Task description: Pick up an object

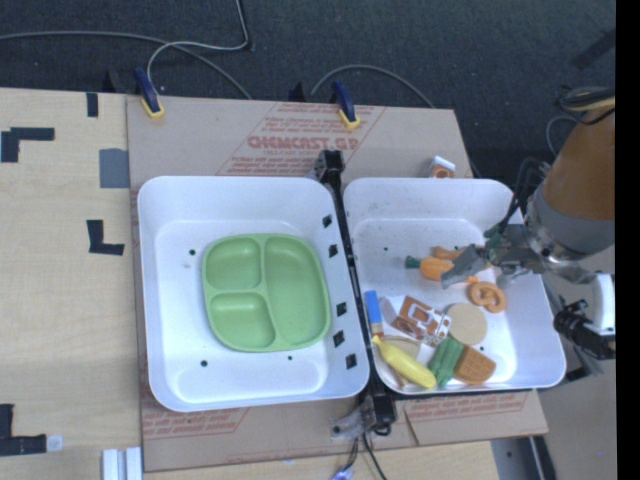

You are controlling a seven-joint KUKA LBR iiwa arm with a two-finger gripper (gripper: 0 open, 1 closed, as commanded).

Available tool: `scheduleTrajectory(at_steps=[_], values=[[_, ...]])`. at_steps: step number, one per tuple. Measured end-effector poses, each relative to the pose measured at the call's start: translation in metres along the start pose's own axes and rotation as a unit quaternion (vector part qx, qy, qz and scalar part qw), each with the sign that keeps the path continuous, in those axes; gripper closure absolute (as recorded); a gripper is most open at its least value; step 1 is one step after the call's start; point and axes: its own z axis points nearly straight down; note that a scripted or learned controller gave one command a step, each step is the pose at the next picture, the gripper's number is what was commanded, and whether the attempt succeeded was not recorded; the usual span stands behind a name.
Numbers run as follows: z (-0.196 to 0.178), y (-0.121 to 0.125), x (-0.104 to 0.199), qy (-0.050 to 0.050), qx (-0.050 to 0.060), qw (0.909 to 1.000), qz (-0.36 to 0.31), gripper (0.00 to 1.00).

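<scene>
The right bin holds several toy foods: an orange carrot piece, a small brown pretzel, a round tan cookie, a brown-and-white waffle piece, a blue stick, a yellow banana, a green piece and an orange-brown toast. My gripper hangs low over the right side of this bin. It sits just right of the carrot piece and just above the pretzel. I see nothing clearly held in it.
The left bin holds a green divided plate. A black clip sits at the back of the wall between the bins. The grey arm with its orange band comes in over the right bin's right rim.
</scene>
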Motion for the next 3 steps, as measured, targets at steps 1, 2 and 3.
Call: scheduleTrajectory(at_steps=[1, 2, 3], values=[[0.127, 0.023, 0.025, 0.000, 0.000, 1.0000, 0.000, 0.00], [0.138, 0.088, 0.025, -0.001, -0.003, 1.0000, 0.000, 0.00], [0.141, 0.160, -0.001, 0.004, 0.012, 0.9999, 0.001, 0.00]])
